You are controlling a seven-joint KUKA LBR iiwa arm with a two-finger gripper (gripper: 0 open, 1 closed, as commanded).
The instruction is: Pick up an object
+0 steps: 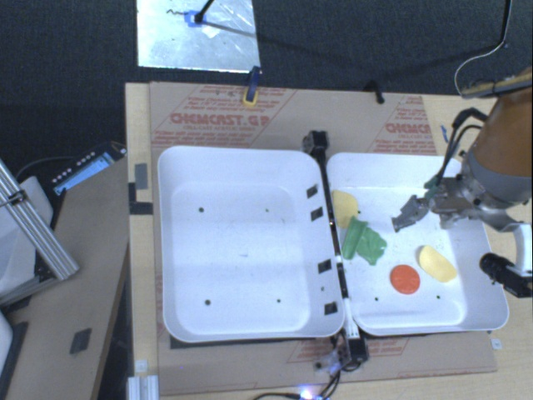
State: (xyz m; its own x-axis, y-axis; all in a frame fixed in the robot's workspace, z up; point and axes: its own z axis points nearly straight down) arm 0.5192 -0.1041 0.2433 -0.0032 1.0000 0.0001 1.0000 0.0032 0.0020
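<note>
In the right bin [479, 319], all items listed from the gripper [408, 217]: yellow oval piece [436, 263] just below and right of it, nearest, long axis slanting down to the right; orange disc [405, 279] directly below, near; green piece [364, 242] to the lower left; pale yellow piece [344, 204] to the left, at the divider; gripper hanging above the bin floor, nothing seen between its tips; whether open or closed, cannot tell.
</note>
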